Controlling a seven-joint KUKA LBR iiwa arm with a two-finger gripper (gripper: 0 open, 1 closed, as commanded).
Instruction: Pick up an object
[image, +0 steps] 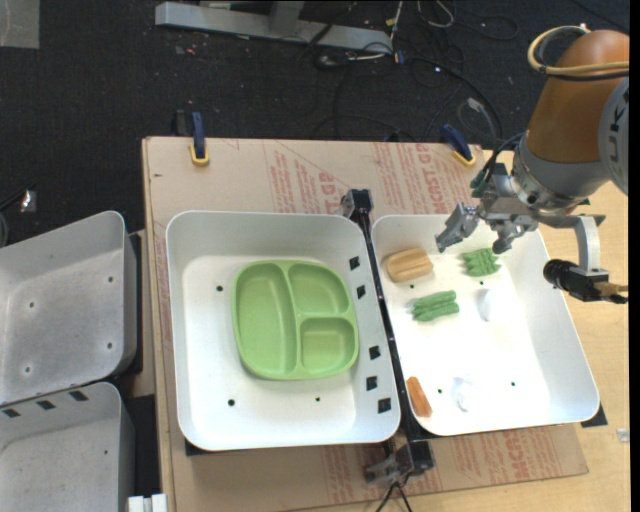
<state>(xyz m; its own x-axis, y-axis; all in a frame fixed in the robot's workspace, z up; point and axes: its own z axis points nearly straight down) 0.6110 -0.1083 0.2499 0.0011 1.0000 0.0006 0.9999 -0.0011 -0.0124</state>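
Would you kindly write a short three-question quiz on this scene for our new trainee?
1. True or false: the green divided plastic plate lies in the left white bin.
2. Which sits nearest the open two-finger gripper? A) tan bread-roll-shaped toy B) small orange sausage-shaped toy C) the plate
3. Fill in: the gripper hangs above the ____ bin.

Key: 1 true; 2 A; 3 right.

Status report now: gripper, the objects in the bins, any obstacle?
Gripper open, holding nothing, over right bin far end. Bread roll, two green vegetables, sausage lying loose. Green plate in left bin. No obstacle.
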